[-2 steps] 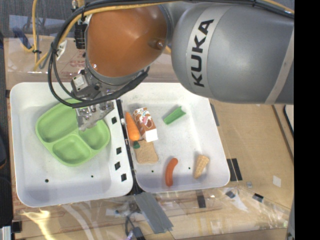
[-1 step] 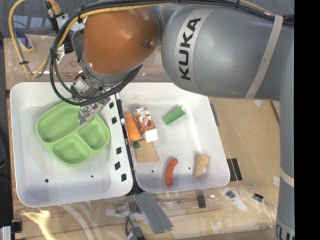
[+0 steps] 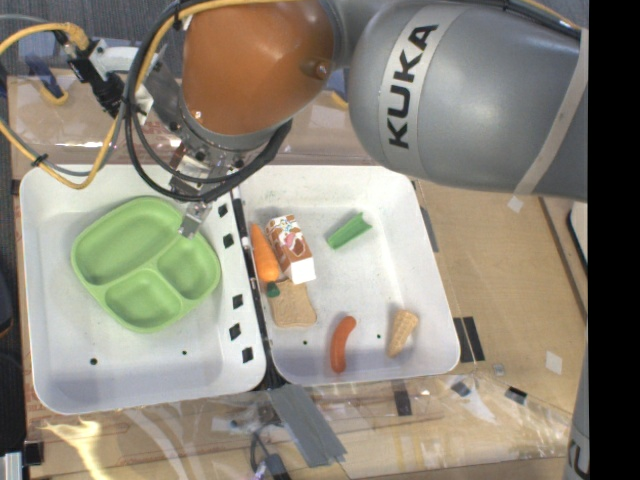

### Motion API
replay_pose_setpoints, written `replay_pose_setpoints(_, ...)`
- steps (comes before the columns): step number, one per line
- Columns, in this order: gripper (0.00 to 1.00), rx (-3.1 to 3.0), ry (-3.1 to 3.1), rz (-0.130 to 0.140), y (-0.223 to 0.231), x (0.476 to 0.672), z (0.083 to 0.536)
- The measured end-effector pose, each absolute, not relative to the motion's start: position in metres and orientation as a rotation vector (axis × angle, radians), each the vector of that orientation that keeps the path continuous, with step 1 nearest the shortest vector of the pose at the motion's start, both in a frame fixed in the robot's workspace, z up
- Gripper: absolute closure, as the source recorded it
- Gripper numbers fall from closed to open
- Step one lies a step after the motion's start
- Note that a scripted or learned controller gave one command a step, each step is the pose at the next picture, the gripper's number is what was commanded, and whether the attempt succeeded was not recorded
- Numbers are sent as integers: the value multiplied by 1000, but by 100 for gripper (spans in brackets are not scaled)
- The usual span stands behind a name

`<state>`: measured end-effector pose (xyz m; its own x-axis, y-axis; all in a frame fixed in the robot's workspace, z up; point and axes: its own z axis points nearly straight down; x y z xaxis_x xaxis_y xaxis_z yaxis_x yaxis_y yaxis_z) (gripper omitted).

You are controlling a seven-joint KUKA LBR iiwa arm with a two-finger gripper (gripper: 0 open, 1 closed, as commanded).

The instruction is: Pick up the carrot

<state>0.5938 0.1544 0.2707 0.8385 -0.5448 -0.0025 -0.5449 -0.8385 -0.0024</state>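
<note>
The carrot (image 3: 264, 254) lies in the right bin (image 3: 420, 268) against its left wall, orange with a green stub at its near end. It touches a small red and white carton (image 3: 292, 249) on its right. My gripper (image 3: 192, 217) hangs under the orange wrist over the left bin (image 3: 50, 268), just above the far right rim of a green divided plate (image 3: 145, 261). It is to the left of the carrot, across the wall between the bins. Nothing shows in its grip.
In the right bin lie a green block (image 3: 348, 231), a slice of toast (image 3: 292, 307), a red sausage (image 3: 342, 343) and a waffle cone (image 3: 402, 331). The big grey arm covers the far side of both bins. Cables (image 3: 60, 88) run at the back left.
</note>
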Motion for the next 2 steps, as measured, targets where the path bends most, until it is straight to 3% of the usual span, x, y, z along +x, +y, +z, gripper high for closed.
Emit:
replay_pose_setpoints(1, 100, -3101, 522, 17, 182, 600, 160)
replay_pose_setpoints(2, 100, -3124, 313, 7, 212, 632, 126)
